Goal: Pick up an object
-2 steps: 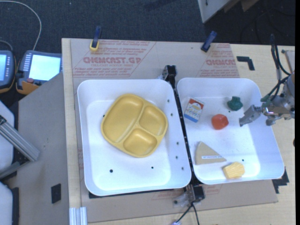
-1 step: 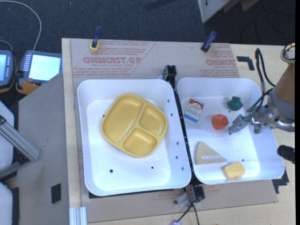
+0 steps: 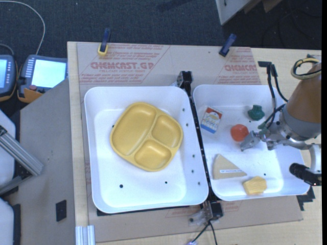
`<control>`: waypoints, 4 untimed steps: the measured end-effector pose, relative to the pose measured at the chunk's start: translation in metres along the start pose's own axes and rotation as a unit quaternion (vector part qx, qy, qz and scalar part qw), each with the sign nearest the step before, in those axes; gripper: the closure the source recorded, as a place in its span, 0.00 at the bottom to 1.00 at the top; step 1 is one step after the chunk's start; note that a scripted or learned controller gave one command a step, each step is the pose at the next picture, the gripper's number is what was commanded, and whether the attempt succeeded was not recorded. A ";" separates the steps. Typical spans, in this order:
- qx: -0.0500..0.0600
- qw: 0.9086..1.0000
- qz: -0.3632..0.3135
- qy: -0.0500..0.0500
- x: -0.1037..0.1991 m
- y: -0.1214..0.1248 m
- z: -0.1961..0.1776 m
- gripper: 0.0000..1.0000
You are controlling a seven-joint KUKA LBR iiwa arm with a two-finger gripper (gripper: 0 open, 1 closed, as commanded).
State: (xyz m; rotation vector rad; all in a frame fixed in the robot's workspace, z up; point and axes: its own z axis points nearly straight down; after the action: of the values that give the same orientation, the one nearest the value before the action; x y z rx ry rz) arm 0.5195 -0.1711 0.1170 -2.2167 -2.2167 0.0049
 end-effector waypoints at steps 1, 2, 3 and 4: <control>-0.002 1.000 0.000 0.000 0.000 0.000 0.034 0.00; -0.004 1.000 0.000 -0.001 0.000 0.001 0.022 1.00; -0.006 1.000 0.000 -0.003 -0.001 0.003 -0.021 1.00; -0.007 1.000 -0.001 -0.002 0.009 0.003 -0.076 1.00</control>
State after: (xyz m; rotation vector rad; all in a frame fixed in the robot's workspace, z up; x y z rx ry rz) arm 0.5229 -0.1627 0.1930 -2.2241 -2.2282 -0.0052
